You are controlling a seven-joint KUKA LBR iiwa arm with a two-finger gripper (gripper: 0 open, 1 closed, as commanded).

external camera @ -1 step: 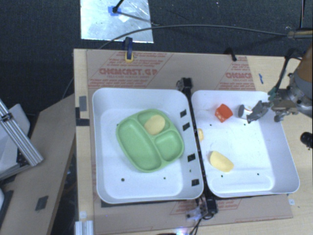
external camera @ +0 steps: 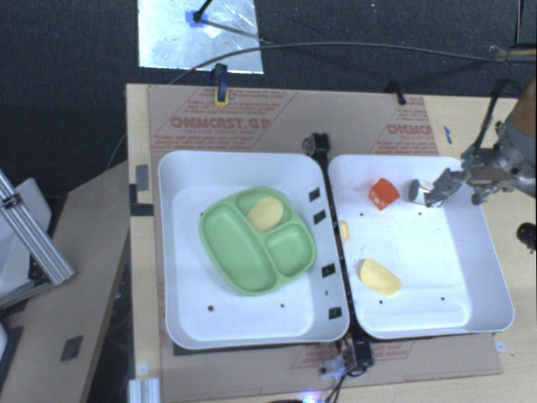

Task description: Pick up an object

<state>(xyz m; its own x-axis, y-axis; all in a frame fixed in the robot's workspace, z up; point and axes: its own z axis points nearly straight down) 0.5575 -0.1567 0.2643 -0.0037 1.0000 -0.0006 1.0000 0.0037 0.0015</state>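
Note:
My gripper (external camera: 425,194) hangs over the back right part of the right bin (external camera: 482,259). It is open with nothing between its fingers. An orange-red block (external camera: 383,193) lies in that bin just left of the gripper, a short gap apart. A yellow, banana-like piece (external camera: 379,277) rests nearer the front of the same bin. In the left bin (external camera: 180,225) sits a green divided plate (external camera: 243,254), and a pale yellow rounded object (external camera: 267,214) lies in its back compartment.
A small yellow bit (external camera: 344,230) sits at the divider between the two bins. Black clips line the bins' shared edge (external camera: 323,225). A shiny foil sheet (external camera: 197,23) lies on the dark floor behind the bench.

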